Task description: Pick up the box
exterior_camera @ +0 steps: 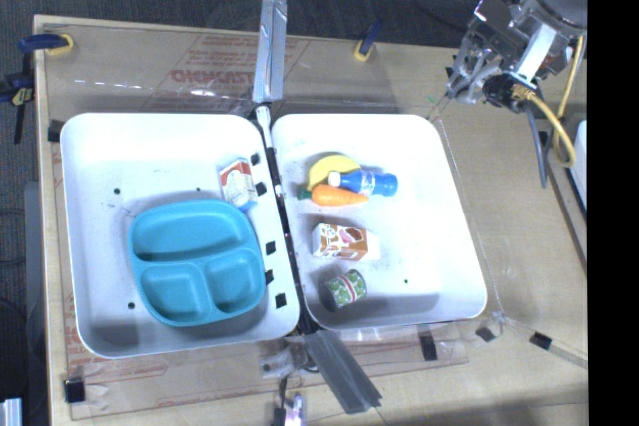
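We saw two small cartons that could answer to the box. One, a little carton [340, 241] printed in brown, white and red, lay flat on its broad side in the right bin [454, 205], near the middle of the floor. It sat between the orange carrot [340, 197] above it and the green can [345, 288] below it, apart from both, with its long axis running roughly left to right. The other, a small red and white carton [236, 182], rested in the left bin [90, 175], close to the inner wall, tilted, and just beside the upper right corner of the blue sectioned tray [198, 259]; we could not tell whether they touched.
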You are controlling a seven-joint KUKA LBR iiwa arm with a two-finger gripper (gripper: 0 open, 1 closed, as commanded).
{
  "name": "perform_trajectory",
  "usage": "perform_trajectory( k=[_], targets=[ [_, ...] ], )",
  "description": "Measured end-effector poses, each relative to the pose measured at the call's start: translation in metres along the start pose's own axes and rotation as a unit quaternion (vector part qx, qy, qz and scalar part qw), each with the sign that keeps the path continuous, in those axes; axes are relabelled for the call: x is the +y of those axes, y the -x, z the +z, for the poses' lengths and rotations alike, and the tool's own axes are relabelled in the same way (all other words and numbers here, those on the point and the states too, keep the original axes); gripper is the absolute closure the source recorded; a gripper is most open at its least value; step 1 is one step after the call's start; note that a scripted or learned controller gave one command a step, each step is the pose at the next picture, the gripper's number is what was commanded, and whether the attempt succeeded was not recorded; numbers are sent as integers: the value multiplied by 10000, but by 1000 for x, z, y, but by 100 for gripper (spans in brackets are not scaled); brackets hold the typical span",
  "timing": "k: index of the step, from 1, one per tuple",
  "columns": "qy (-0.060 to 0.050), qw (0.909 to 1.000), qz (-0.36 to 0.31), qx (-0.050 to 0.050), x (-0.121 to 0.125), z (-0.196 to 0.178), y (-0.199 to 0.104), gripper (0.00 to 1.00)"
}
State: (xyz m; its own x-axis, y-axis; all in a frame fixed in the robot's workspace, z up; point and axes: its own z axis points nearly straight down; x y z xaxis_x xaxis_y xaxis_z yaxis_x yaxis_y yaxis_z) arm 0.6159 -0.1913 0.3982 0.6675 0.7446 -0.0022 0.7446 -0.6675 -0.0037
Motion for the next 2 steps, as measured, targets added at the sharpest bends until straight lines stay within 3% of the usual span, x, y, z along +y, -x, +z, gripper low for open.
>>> perform_trajectory(
  k=[1, 2],
  targets=[
    [11, 9944, -1061, 0, -10, -40, 2, 100],
    [0, 9980, -640, -5, 24, -16, -32, 100]
  ],
)
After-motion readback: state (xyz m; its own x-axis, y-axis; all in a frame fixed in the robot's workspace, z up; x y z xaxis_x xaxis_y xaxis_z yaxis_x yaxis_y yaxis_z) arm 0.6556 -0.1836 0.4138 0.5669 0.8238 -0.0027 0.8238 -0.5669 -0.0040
